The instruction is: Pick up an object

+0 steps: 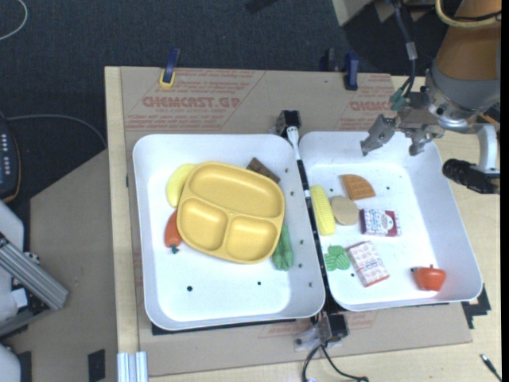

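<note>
Arm poised over right bin's far edge, jaws apart, nothing between them; no object picked yet.

Gripper hangs above the back rim of the right bin, its two fingers spread wide, so this looks like a pre-grasp hover rather than a carry. Loose toy food lies flat on the bin floor below it, likely scattered for random picks: corn cob against the left wall, long axis running near-to-far along that wall; orange bread slice closest to the gripper; tan round piece just beside it; two small snack packets; green leafy piece; red tomato at the near right corner. Left bin holds a yellow divided tray lying over other toys. Which object is the target: can't tell, bread slice seems likeliest.
</note>
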You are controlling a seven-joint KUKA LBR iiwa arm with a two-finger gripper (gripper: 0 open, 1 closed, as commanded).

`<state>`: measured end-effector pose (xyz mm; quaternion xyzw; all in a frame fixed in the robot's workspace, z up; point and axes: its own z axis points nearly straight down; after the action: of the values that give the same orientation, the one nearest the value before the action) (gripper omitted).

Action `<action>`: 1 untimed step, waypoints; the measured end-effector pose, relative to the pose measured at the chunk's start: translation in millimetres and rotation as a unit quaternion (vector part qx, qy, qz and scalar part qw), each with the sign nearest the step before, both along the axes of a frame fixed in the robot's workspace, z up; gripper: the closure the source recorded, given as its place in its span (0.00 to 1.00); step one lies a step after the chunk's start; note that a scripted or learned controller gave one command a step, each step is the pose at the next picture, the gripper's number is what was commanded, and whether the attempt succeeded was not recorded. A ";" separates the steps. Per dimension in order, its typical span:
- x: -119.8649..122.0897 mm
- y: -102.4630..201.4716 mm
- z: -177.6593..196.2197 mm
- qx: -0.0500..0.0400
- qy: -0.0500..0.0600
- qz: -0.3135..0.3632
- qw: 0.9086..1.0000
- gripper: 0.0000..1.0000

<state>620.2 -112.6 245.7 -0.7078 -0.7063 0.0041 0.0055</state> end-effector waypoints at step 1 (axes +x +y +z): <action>2.3 0.2 7.5 -0.001 -0.007 0.001 1.000 0.00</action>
<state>622.5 -112.4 253.2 -0.7070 -0.7072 0.0000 0.0002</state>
